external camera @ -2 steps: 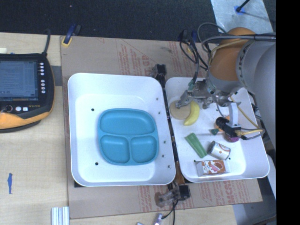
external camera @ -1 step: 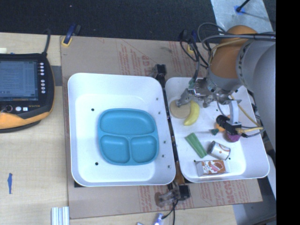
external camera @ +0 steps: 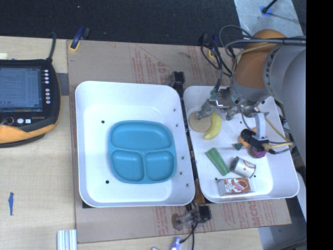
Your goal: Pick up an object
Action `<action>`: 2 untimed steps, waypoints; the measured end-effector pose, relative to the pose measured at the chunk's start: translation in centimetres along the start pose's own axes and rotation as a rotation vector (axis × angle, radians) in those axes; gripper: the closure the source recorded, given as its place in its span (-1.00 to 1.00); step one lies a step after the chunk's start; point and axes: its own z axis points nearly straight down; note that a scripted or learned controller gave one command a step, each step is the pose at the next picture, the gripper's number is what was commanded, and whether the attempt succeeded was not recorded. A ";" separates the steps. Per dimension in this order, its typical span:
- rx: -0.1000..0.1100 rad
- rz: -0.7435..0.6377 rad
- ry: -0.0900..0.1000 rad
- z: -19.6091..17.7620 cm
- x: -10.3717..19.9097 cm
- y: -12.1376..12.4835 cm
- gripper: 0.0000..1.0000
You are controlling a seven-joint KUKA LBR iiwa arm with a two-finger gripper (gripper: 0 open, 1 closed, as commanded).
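In the right bin (external camera: pixel 283 184), open floor lies along the right wall. The far left corner is crowded: the gripper (external camera: pixel 217 108) is just beside the banana (external camera: pixel 213 127) and a disc (external camera: pixel 197 122), and I cannot tell whether it is open or closed. A block (external camera: pixel 217 160), can (external camera: pixel 242 166) and box (external camera: pixel 237 185) lie nearer. The left bin (external camera: pixel 88 139) holds a plate (external camera: pixel 141 151).

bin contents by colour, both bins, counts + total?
Blue: 1, divided plate
Yellow: 1, banana
Tan: 1, round disc
Green: 1, bar
Purple: 1, small object
Red and white: 2, can and carton
Total: 7
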 end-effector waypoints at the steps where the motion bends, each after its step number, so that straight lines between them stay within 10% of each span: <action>1: 0.001 0.002 -0.001 0.0 0.1 -0.3 -1.00; 2: 0.002 0.001 0.000 0.0 -0.1 0.2 -1.00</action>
